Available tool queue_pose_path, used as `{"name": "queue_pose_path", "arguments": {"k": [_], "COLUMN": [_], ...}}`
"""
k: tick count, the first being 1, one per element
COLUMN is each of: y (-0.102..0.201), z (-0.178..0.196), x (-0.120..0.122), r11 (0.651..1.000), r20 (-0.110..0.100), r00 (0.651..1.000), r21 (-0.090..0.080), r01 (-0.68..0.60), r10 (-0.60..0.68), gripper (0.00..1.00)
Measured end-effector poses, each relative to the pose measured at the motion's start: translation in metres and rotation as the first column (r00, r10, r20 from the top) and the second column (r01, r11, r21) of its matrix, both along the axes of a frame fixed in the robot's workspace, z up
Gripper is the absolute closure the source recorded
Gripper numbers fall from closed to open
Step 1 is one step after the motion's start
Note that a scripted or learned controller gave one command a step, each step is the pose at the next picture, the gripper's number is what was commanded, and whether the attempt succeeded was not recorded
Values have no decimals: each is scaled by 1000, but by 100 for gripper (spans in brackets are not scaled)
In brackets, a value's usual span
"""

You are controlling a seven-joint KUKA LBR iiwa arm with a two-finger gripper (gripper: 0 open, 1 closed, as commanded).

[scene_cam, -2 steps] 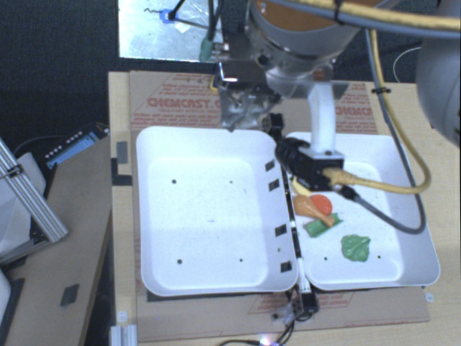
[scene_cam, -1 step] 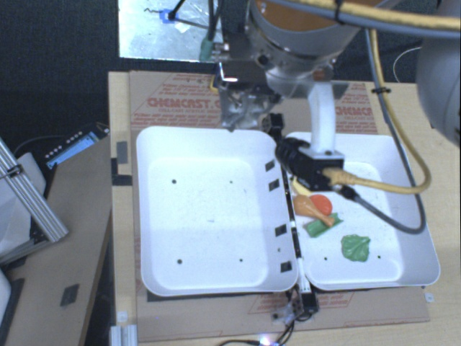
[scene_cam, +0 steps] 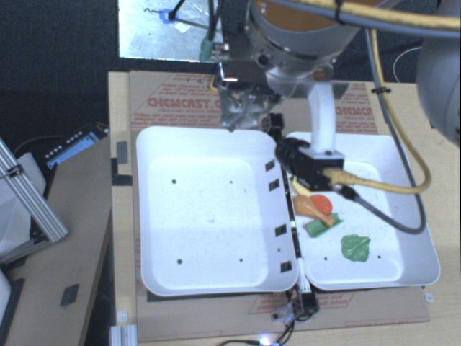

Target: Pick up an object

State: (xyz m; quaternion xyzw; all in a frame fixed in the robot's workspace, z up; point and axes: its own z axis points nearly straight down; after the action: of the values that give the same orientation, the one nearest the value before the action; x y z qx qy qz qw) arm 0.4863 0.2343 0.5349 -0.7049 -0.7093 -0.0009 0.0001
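My gripper [scene_cam: 247, 118] hangs over the back rim of the left bin [scene_cam: 209, 139], near the corner where the two bins meet. It sits close under the wide grey wrist, and nothing shows beneath it. In the right bin [scene_cam: 403, 265] an orange and red piece [scene_cam: 318, 206] lies by the left wall. A green block [scene_cam: 318, 227] lies just in front of it, touching it. A green leaf-shaped piece [scene_cam: 355, 247] lies nearer the front. A small yellow piece [scene_cam: 300, 187] peeks out behind the orange one.
A row of black clips [scene_cam: 281, 231] runs along the seam between the bins. Both bins rest on brown cardboard [scene_cam: 173, 99]. A metal frame [scene_cam: 29, 200] stands off the bench at the left.
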Motion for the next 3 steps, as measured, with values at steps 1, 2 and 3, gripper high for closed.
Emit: {"name": "queue_pose_path", "arguments": {"k": [1,2,3], "y": [0,0,0], "z": [0,0,0], "x": [0,0,0], "r11": [1000,1000,1000], "r20": [0,0,0], "r00": [1000,1000,1000], "r21": [0,0,0], "r01": [0,0,0], "r10": [0,0,0], "gripper": [100,100,100]}}
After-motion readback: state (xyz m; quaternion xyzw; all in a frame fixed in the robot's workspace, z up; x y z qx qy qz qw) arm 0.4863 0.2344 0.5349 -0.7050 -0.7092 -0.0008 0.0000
